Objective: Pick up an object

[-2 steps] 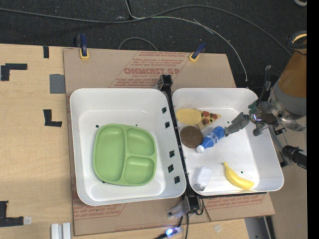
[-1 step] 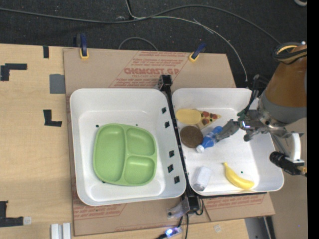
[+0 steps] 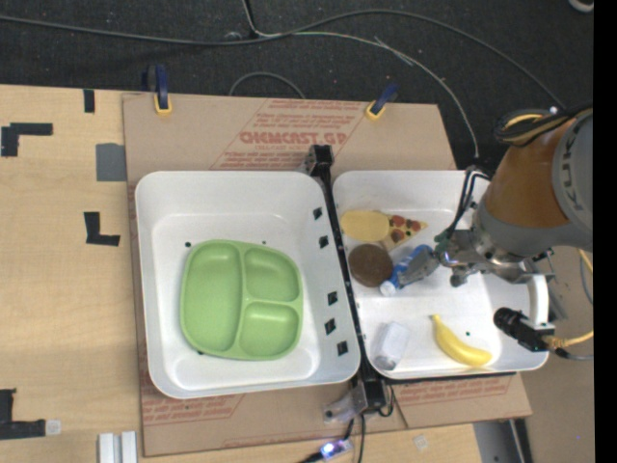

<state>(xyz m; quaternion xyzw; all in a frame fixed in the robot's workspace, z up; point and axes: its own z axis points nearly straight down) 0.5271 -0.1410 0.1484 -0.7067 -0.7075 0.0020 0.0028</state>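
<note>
White bins, two side by side: left bin (image 3: 154,258) and right bin (image 3: 424,183).

One grey arm (image 3: 540,201) reaches over the right bin; its gripper (image 3: 453,258) sits beside the blue object (image 3: 413,263), and I cannot tell its opening or whether it holds anything. One green divided plate (image 3: 241,299) fills the left bin. Right bin: one banana (image 3: 459,343), one brown disc (image 3: 368,263), one yellow piece (image 3: 364,225), one clear cup (image 3: 389,343).

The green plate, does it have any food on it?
No, it is empty. The green plate lies flat in the left bin, and all three of its sections show bare green.
</note>
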